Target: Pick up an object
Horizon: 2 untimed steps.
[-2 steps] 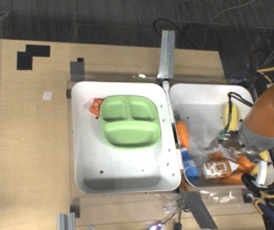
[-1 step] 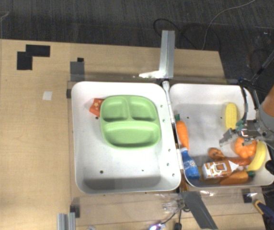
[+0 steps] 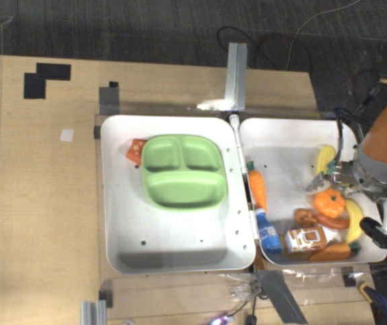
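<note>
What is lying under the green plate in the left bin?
A red object pokes out from beneath the green plate's left edge. Most of it is covered, so I cannot identify it.

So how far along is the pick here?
Nothing looks picked yet. The gripper is low in the right bin, beside the small pumpkin and corn, and no object shows between its fingers. Grasping and lifting remain; the other toys lie in the bin.
</note>
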{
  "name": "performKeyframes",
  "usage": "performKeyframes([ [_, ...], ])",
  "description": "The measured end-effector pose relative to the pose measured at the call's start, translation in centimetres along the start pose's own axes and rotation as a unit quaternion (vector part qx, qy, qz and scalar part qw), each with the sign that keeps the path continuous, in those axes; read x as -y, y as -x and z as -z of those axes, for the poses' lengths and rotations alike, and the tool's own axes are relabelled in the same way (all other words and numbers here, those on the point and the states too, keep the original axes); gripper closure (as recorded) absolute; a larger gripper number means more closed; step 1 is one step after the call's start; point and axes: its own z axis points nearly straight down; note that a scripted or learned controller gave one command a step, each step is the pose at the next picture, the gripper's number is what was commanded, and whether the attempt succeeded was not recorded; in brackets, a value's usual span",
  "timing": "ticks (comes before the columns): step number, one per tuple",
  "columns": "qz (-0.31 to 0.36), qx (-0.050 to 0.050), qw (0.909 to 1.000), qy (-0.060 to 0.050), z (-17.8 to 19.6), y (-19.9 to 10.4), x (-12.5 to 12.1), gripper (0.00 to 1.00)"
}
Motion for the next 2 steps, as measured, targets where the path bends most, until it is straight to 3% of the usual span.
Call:
performKeyframes([
  [1,0.001,-0.002,1.0000,-0.001,0.7,-0.1,-0.1,1.00],
  [2,-0.053,-0.002,0.9985,-0.007,13.9,-8.1,1.6,1.00],
])
